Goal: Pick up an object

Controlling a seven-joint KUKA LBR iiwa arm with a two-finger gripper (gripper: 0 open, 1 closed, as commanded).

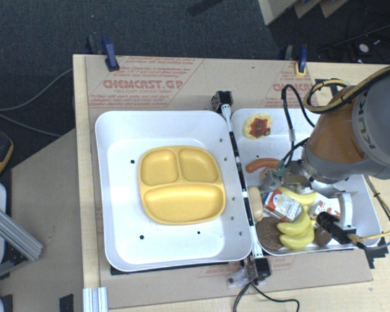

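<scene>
Two white bins (117,194) sit on a brown board (149,83) above dark carpet (84,12).

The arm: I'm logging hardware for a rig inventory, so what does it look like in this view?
The arm is a thick, rounded grey body with a broad orange band above the wrist. Black cables loop beside it. The gripper end is dark, with small metal parts.

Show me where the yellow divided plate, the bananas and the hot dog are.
yellow divided plate (181,184), camera view, its centre divider.
bananas (298,232), camera view, middle of the bunch.
hot dog (260,165), camera view, its visible middle.
</scene>
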